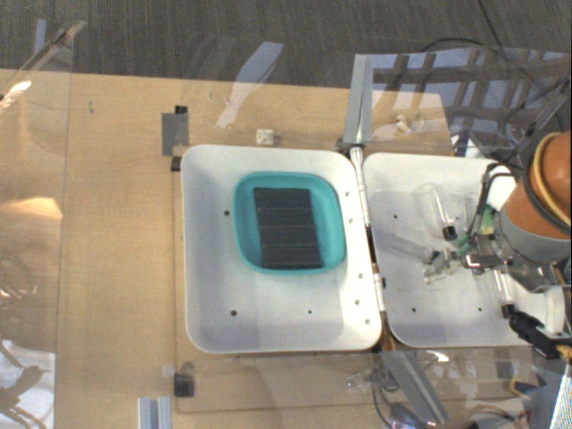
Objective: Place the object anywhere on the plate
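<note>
Logged gripper (450,260) low over the right bin (402,320), near that bin's middle, arm (536,213) reaching in from the view's right. Could not tell whether pincer stood apart or together; too small and cluttered with glare. Saw nothing clearly clamped.

Noted a small dark object (450,232) with a green fleck on the bin floor, just beside the gripper on its far side. Judged it the likely task item, not certain. Could not resolve its long axis.

Found teal plate (246,239) in the left bin (268,324), a dark ridged panel (286,229) covering its centre. Placed plate well to the view's left of gripper, across the seam between bins. Judged grasp not yet confirmed, carry leftward outstanding.
</note>
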Motion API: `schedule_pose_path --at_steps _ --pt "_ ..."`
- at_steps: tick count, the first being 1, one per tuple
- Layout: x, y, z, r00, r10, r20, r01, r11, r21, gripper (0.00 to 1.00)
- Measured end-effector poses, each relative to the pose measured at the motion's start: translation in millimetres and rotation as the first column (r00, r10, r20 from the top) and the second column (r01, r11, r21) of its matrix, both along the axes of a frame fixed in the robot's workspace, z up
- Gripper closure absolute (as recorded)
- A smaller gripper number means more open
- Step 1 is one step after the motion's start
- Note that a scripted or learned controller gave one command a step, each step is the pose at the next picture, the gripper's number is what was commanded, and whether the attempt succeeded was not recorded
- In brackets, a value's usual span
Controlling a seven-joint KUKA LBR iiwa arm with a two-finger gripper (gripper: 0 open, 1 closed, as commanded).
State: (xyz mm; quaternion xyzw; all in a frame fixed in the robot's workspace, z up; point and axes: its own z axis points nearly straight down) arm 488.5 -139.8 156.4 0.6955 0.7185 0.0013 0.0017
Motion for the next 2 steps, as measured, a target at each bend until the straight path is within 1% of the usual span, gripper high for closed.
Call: schedule_pose_path --at_steps 2 --pt "0.0 0.0 0.0 1.0 0.0 0.0 0.0 1.0 0.0 0.0"
